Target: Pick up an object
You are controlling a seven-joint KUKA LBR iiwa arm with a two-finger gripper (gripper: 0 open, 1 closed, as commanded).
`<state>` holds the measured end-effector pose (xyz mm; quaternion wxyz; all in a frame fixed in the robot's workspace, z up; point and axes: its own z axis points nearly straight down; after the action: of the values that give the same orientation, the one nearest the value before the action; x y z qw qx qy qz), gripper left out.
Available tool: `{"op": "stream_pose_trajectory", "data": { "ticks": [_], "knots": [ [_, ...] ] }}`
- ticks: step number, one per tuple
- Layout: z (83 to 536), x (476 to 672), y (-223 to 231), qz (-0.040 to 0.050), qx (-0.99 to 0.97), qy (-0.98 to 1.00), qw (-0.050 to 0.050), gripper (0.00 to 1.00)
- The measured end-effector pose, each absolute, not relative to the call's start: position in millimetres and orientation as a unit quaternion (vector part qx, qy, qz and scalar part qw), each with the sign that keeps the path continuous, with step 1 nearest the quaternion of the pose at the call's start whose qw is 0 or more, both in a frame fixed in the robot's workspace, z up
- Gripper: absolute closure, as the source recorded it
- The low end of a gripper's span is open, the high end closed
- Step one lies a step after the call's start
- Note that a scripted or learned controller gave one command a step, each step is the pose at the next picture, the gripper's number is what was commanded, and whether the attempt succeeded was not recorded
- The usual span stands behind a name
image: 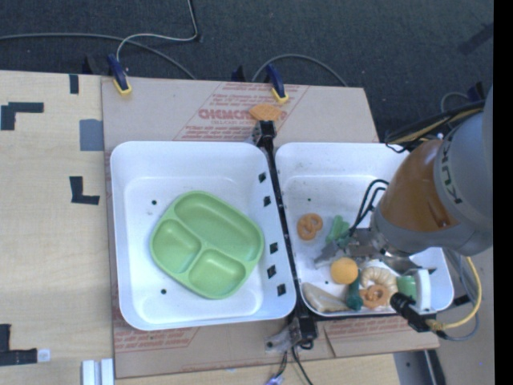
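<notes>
Dark grey carpet runs across the top, cables trailing over it, and below that a pale wooden bench (48, 239) carries a sheet of brown cardboard (232, 111) held by two blue clamps (120, 77) at its far edge. Two shallow white bins sit side by side on the cardboard. The left bin (132, 175) has a green divided plate (207, 245) lying flat in it, three compartments showing, turned at an angle.

Over to the right bin (321, 163), and here's where the clutter is. An orange ring-shaped piece (309, 226) lies near the bin's middle, a green item (337, 229) just beside it. Closer to the near wall there's an orange ball (345, 271), a pale ring-shaped piece with a small orange ring on it (375, 285), a dark green bit (353, 298) and a cream-coloured flat piece (321, 297) against the near rim, all packed close together.

The arm (449, 183) reaches in from the right, orange band bulking over the bin's right half. The gripper (341, 247) is down low among the objects, between the green item and the orange ball, and grey metal parts show there, but I can't tell how its claw is set or whether it has hold of anything
</notes>
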<state>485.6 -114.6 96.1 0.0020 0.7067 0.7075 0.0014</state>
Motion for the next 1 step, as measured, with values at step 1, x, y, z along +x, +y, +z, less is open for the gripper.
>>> {"op": "stream_pose_trajectory", "data": {
  "ticks": [1],
  "knots": [
    [86.1,484.2,-111.5,-0.0001,0.708,0.707,0.002,0.00]
  ]
}}
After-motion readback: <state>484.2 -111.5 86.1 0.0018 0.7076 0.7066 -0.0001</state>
